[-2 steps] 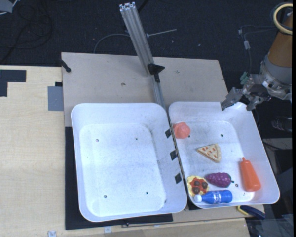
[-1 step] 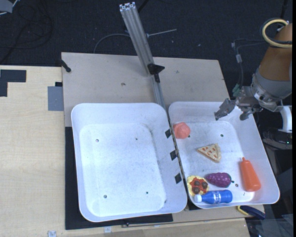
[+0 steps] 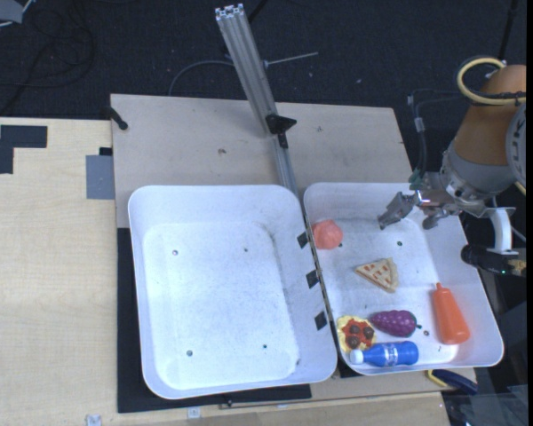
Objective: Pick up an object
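The right bin holds several toy foods: a pink ball at its left wall, a pizza slice in the middle, purple grapes, an orange bottle, a blue bottle and a yellow-red piece along the front. My gripper hovers over the bin's back right part, its two fingers spread apart with nothing between them. It is right of the pink ball and behind the pizza slice.
The left bin sits beside the right one, with black clips along the shared wall. A metal rail slants from the back toward the bins. The arm comes in over the right edge.
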